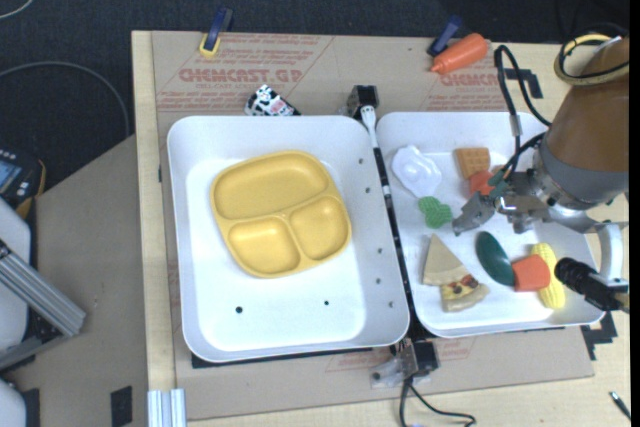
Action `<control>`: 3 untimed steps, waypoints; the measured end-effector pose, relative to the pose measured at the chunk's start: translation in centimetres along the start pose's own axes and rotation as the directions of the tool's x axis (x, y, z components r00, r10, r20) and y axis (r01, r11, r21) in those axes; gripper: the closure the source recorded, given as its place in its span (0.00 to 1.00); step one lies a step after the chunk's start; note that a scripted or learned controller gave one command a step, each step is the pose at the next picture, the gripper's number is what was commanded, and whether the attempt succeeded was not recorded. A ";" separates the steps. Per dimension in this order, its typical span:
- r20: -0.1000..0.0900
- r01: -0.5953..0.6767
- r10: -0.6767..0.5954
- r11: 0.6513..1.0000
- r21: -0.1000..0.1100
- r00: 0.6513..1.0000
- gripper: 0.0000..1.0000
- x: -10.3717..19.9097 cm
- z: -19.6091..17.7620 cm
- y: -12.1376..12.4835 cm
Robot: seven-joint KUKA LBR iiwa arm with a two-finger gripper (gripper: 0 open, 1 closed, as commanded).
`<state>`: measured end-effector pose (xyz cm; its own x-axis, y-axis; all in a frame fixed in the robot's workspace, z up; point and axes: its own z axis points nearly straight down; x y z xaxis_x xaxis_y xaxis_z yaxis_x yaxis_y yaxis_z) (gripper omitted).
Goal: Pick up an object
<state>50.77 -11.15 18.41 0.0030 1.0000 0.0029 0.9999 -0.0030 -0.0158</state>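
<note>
Item: arm over the right bin, picking not yet made.

The gripper hangs low above the right bin, with nothing seen between its fingers; whether they are spread or closed cannot be told. Candidates lie loose around it: green piece, white piece, cracker, dark green pod, pizza slice, corn. The left bin carries a yellow divided plate, likely a drop point.

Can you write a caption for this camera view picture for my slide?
Robot hand hovers over toy food in the right bin; a yellow divided plate sits in the left bin.
</note>
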 end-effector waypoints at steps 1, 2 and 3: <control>0.002 0.003 -0.003 1.000 -0.015 1.000 0.00 0.0 -0.7 0.3; 0.000 0.002 -0.002 1.000 -0.008 1.000 0.00 0.2 5.6 0.0; 0.001 0.002 -0.002 1.000 -0.011 1.000 0.00 0.3 10.2 0.0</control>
<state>50.57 -10.80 8.20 0.0010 1.0000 0.0022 1.0000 -0.0010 -0.0051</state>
